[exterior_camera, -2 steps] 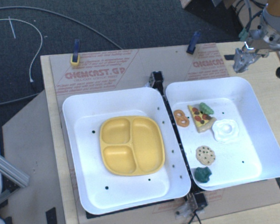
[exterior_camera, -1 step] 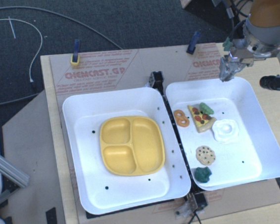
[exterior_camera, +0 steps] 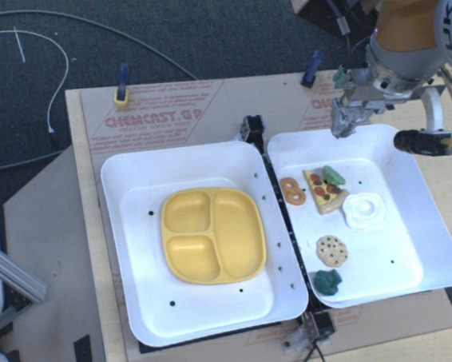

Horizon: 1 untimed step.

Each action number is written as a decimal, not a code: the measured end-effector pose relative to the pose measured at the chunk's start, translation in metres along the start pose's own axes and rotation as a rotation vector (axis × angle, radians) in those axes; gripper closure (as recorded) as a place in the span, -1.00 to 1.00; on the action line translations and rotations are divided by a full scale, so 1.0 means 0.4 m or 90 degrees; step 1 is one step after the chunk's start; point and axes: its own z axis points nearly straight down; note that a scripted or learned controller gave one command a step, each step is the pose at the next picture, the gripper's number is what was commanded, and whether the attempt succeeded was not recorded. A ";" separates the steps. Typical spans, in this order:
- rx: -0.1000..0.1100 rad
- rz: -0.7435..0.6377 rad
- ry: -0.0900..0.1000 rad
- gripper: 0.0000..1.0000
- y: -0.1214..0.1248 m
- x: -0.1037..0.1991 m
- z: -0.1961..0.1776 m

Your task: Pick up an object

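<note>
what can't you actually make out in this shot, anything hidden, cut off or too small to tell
- Gripper, camera view: seen small from above at the right bin's far rim; whether anything sits in it cannot be told.
- Arm: cut off by the top and right edges.
- Green item at the bin's near corner: too small to identify.
- Cables at the bottom edge: cut off.

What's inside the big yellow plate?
The yellow plate sits in the left bin and has three compartments, all bare. The toy foods lie in the right bin. What's under the plate is covered.
</note>
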 end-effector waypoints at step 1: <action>0.001 0.000 0.000 1.00 -0.044 0.107 0.030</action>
